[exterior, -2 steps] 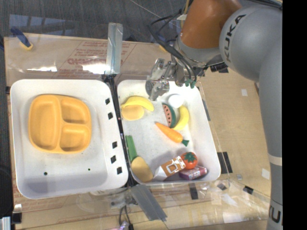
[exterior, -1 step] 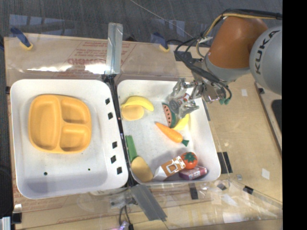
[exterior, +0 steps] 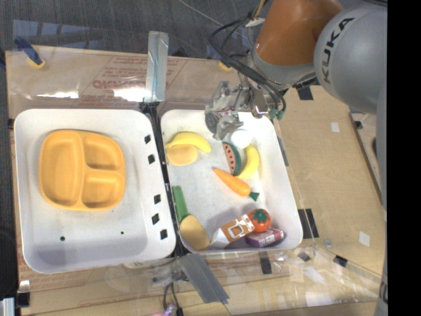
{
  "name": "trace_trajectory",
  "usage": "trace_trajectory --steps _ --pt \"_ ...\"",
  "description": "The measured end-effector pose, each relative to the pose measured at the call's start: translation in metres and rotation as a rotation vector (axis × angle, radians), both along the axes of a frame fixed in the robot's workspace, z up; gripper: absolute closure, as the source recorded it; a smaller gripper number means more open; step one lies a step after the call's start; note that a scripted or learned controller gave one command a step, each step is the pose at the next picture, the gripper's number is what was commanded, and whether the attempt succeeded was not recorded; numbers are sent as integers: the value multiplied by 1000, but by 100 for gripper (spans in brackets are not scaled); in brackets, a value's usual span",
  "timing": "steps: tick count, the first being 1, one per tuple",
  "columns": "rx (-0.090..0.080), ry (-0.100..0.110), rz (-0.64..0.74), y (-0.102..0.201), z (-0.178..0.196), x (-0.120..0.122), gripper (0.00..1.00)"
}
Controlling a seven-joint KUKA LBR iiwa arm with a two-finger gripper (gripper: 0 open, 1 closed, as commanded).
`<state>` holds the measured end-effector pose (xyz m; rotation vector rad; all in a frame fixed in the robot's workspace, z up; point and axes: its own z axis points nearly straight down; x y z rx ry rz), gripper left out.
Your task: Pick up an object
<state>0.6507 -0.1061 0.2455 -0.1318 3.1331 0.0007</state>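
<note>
My gripper hangs over the far end of the right bin, just above and left of a watermelon slice and a white round piece. A yellow banana lies to its left, with a pale yellow chip against it. A second banana lies beside the watermelon. An orange carrot sits mid-bin. Nothing shows between the fingers.
The near end of the right bin holds a green cucumber, a tan wedge, a small bottle, a tomato and a purple box. The left bin holds a yellow divided plate.
</note>
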Motion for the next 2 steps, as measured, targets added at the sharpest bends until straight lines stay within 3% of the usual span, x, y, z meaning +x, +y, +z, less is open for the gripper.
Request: trace_trajectory --steps 1,2 --pt "-5 1 424 -54 34 4 100" --pt "-6 0 693 -96 41 7 100"
